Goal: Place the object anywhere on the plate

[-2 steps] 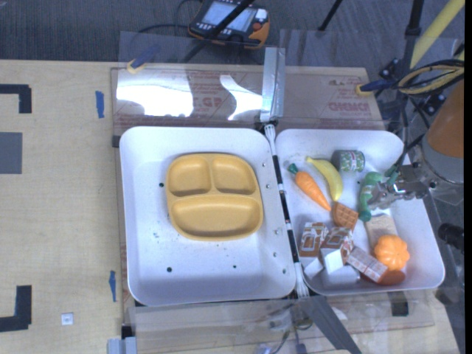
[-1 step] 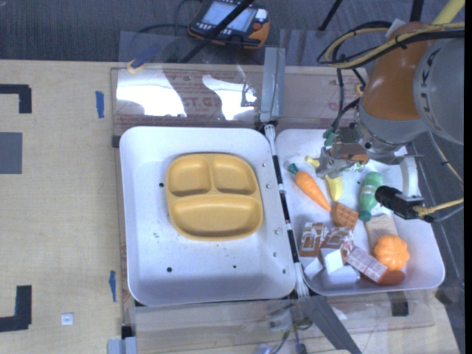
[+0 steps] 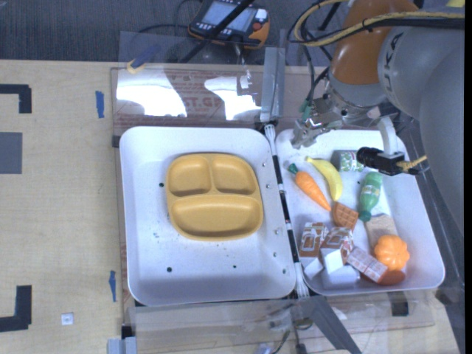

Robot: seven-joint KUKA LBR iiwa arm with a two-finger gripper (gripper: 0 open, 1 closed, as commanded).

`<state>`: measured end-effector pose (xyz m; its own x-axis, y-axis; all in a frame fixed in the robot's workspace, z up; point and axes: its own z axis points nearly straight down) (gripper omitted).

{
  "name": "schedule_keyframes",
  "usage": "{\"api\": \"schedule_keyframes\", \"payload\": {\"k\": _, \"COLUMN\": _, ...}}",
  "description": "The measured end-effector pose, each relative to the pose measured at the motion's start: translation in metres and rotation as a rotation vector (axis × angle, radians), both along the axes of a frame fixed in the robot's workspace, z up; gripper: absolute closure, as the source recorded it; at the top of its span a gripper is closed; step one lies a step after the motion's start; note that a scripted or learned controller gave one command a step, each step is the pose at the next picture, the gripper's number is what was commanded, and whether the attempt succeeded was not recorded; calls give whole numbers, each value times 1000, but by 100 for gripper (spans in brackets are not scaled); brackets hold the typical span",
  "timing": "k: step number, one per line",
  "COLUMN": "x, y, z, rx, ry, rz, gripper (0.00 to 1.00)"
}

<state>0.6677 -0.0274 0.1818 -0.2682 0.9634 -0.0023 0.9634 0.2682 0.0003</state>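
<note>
A tan divided plate (image 3: 214, 195) lies in the middle of the left bin (image 3: 140, 257) with nothing on it. The right bin (image 3: 424, 227) holds several toy foods: a carrot (image 3: 311, 188), a banana (image 3: 328, 176), a green bottle (image 3: 369, 192), a small can (image 3: 345, 161), a waffle piece (image 3: 344, 214), snack boxes (image 3: 324, 238) and an orange pumpkin (image 3: 391, 251). My gripper (image 3: 310, 127) hangs over the far left corner of the right bin, just above and behind the carrot and banana. Nothing is visibly held in it.
The metal divider (image 3: 280, 190) between the two bins runs close to the left of the gripper. A handheld controller (image 3: 228, 19) and cables lie behind the bins. The arm's bulk covers the far right corner of the right bin.
</note>
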Motion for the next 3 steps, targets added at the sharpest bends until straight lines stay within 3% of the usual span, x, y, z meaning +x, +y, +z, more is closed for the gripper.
{"api": "schedule_keyframes", "payload": {"k": 1, "x": 1, "y": 22, "z": 18, "rx": 0, "ry": -2, "rz": 341, "gripper": 100}}
{"api": "schedule_keyframes", "payload": {"k": 2, "x": 0, "y": 29, "z": 14, "rx": 2, "ry": 4, "rz": 550, "gripper": 100}}
{"api": "schedule_keyframes", "payload": {"k": 3, "x": -42, "y": 87, "z": 0, "rx": 4, "ry": 7, "rz": 771, "gripper": 100}}
